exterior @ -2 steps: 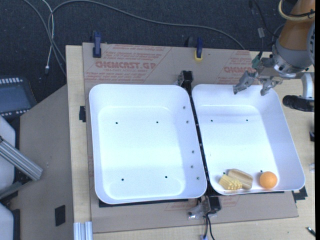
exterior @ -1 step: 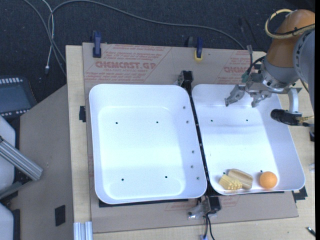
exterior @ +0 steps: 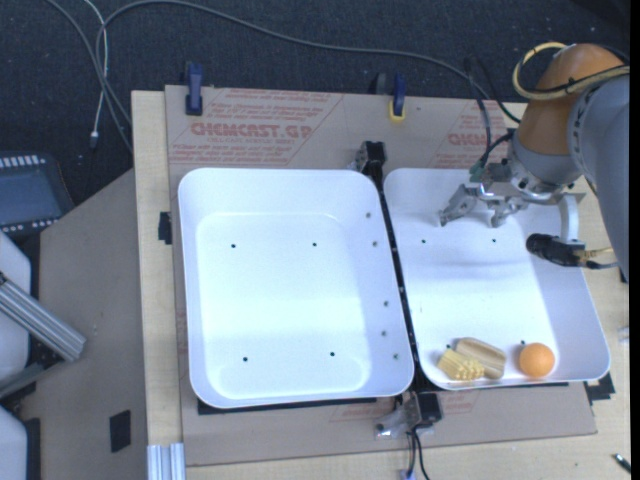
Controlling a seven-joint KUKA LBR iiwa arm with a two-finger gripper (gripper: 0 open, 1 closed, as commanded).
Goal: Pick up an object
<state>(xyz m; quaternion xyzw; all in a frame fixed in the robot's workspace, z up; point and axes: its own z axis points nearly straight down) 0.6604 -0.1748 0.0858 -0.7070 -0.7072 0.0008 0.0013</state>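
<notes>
In the right bin (exterior: 560,308) three small objects lie near the front edge: a yellow corn-like piece (exterior: 460,367), a tan bread-like roll (exterior: 482,350) touching it, and an orange ball (exterior: 537,359) to their right. My gripper (exterior: 470,208) hovers over the back of the right bin, far from these objects, fingers spread apart with nothing between them. The grey arm with its orange band (exterior: 570,88) comes in from the upper right.
The left bin (exterior: 200,298) sits beside the right one on a cardboard-covered bench. Blue clamps (exterior: 193,85) hold the board at the back. A black cable connector (exterior: 552,248) hangs near the wrist over the right bin. Cables trail across the dark floor behind.
</notes>
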